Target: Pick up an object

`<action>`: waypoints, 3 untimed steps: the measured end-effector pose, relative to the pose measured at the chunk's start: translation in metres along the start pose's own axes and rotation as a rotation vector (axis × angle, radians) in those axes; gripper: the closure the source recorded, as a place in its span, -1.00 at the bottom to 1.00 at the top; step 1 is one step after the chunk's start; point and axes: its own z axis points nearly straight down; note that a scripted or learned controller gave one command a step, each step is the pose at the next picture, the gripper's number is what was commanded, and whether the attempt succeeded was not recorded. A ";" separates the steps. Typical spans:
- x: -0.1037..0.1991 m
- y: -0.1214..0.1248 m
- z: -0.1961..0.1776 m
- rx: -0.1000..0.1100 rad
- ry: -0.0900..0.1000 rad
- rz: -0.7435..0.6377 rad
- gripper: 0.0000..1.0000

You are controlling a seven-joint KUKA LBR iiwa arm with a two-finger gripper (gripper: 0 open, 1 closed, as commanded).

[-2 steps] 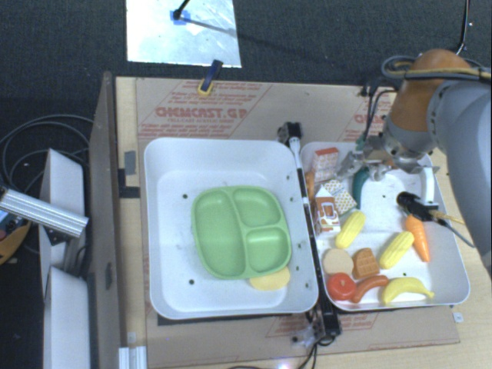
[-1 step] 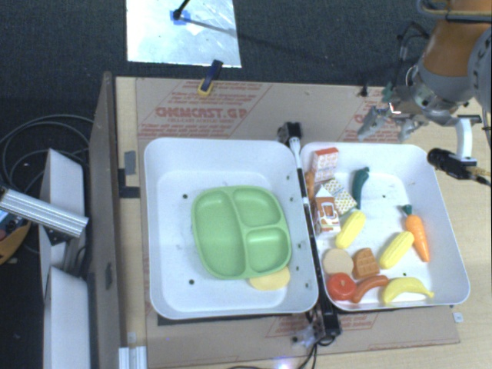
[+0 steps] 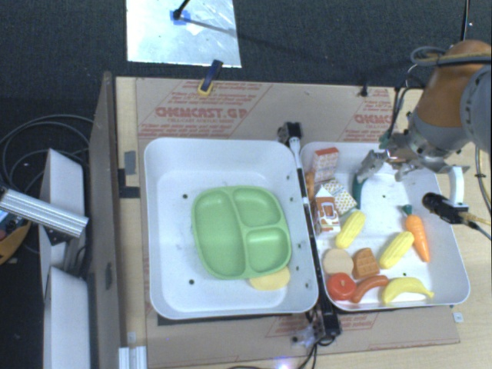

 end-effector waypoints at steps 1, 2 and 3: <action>0.035 -0.046 0.043 0.001 0.003 -0.003 -1.00; 0.016 0.022 0.052 -0.016 0.000 -0.008 -1.00; 0.017 0.023 0.038 -0.023 0.001 -0.009 1.00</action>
